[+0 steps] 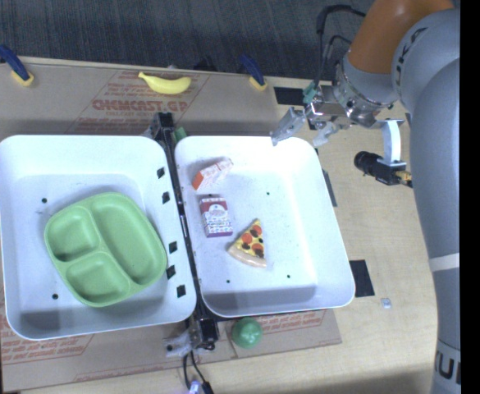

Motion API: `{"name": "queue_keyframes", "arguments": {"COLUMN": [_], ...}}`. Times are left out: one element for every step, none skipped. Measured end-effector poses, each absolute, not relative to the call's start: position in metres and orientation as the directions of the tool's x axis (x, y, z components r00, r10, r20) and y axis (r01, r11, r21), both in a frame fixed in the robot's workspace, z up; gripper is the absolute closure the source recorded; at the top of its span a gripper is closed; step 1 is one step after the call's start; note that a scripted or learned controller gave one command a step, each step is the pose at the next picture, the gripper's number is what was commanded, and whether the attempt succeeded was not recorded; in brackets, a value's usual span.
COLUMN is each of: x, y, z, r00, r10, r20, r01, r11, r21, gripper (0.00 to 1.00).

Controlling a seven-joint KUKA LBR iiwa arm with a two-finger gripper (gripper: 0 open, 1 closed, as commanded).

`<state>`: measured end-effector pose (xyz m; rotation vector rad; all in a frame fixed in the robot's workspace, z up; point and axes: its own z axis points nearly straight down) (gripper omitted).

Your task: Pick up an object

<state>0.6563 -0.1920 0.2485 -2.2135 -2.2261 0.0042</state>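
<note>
You look down from one fixed camera above the bench, tilted at a slant, far enough back to take in both bins whole. The left bin (pixel 26 245) sits at your left, the right bin (pixel 322 245) beside it, cardboard (pixel 108 105) on the far side. The arm (pixel 420 48) reaches in from your right.

Robotics lab setup; grey industrial arm (pixel 436 138) right of two white bins (pixel 330 245) clamped on cardboard (pixel 125 97) over the tabletop (pixel 387 245); toy food inside; dark carpet (pixel 141 15) beyond.
</note>
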Motion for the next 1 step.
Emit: {"name": "queue_keyframes", "arguments": {"x": [0.6571], "y": [-0.1108], "z": [0.3171], "r00": [-0.007], "r10": [1.0], "r20": [0.001], "r01": [1.0], "r11": [0.007], "r21": [0.0], "gripper": [0.0]}}
